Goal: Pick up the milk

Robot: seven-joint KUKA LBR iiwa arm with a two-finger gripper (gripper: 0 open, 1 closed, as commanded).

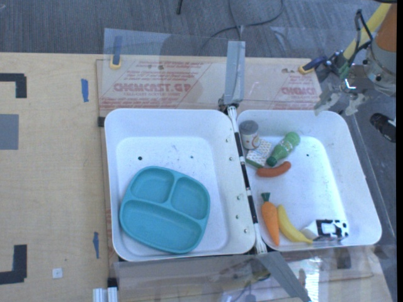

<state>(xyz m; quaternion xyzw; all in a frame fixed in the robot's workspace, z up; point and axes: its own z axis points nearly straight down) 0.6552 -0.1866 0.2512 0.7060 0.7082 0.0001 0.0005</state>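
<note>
A tray (165, 209) lies in the left bin (119, 131). In the right bin (352, 168), a can (249, 133) and bottle (283, 148) sit at the back; a carrot (271, 222), banana (291, 226) and milk (331, 229) lie in front.

I have one fixed camera, mounted above the bench (44, 168) and looking down at a slant, far edge of the bench toward twelve o'clock. It sits far enough back that I see both white bins whole: the left bin (119, 121) fills the centre of my picture and the right bin (362, 200) lies toward four o'clock. Dark floor (94, 5) runs along twelve o'clock, and the arm (378, 49) enters at two o'clock.
</note>
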